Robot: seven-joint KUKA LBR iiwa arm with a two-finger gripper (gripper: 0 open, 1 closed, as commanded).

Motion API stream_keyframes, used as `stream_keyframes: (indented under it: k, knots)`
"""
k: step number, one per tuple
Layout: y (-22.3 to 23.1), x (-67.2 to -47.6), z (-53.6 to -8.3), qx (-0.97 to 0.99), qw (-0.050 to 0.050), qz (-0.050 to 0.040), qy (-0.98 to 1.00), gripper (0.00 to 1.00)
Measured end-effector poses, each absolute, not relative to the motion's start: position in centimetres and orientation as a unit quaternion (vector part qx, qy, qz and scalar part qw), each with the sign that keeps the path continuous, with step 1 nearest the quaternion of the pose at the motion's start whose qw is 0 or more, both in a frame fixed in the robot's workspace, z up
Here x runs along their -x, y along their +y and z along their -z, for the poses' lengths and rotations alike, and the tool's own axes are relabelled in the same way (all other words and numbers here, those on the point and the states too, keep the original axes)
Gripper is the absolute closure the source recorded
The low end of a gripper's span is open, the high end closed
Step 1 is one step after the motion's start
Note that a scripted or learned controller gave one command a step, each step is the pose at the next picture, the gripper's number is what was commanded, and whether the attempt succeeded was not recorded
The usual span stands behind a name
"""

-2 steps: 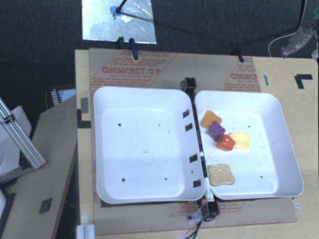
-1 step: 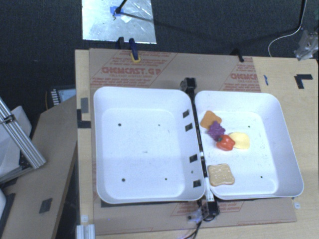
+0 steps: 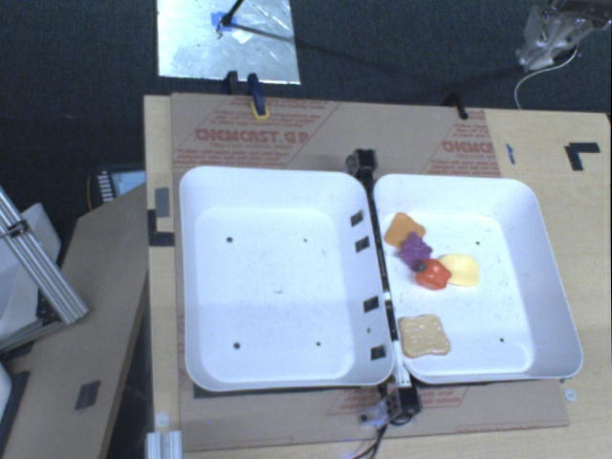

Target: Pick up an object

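Metal two-finger gripper (image 3: 553, 29) sits top right, off the bench; can't tell its state. All items lie well below and left of it in the right shallow white plastic bin (image 3: 535, 256): orange wedge (image 3: 404, 228), purple grape cluster (image 3: 415, 250), red pepper (image 3: 433, 273), pale yellow lump (image 3: 461, 270), tan bread slice (image 3: 424, 335) farthest away.

right bin (image 3: 535, 256): orange piece (image 3: 404, 228), purple grapes (image 3: 415, 250), red pepper (image 3: 433, 273), yellow piece (image 3: 462, 270) clustered near left wall | toast slice (image 3: 424, 335) nearer | gripper (image 3: 555, 29) far right, off bins
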State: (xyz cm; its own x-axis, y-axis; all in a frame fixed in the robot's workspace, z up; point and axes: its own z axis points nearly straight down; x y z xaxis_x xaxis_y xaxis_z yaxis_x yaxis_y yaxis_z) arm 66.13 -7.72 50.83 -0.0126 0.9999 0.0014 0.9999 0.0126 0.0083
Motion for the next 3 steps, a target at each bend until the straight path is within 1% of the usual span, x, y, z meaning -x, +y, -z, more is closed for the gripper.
stream_keyframes:
  k: [1, 2, 3]
  knots:
    - [1.5, -65.2, -53.6, -0.702, 0.001, -0.0034, 0.712, 1.0]
    - [9.2, -66.3, -53.5, -0.703, 0.0, -0.0021, 0.711, 1.0]
    - [15.9, -66.6, -53.5, -0.703, 0.0, -0.0019, 0.711, 1.0]
